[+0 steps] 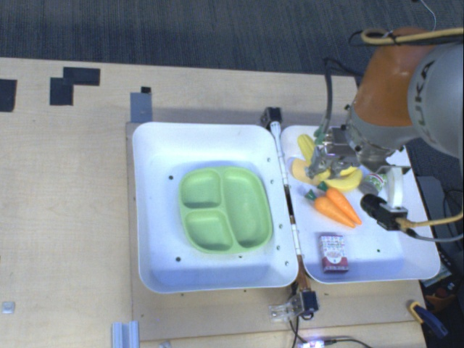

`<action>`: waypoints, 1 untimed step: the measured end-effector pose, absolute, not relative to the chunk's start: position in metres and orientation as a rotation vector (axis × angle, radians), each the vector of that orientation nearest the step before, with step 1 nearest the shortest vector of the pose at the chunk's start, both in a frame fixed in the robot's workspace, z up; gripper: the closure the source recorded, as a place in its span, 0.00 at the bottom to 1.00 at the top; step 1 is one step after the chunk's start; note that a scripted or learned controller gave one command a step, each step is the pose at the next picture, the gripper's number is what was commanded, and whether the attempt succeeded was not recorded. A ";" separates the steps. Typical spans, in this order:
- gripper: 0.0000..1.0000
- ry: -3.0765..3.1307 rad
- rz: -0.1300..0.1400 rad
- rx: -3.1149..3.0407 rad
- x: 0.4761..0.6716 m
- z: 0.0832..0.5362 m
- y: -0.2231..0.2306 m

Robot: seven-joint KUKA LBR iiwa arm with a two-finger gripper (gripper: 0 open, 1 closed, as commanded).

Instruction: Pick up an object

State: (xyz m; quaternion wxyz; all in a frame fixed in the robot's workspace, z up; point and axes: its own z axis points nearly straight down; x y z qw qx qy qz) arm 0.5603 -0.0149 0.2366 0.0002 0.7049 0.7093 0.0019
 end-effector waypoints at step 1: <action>1.00 2.223 0.003 2.217 0.492 0.233 -0.022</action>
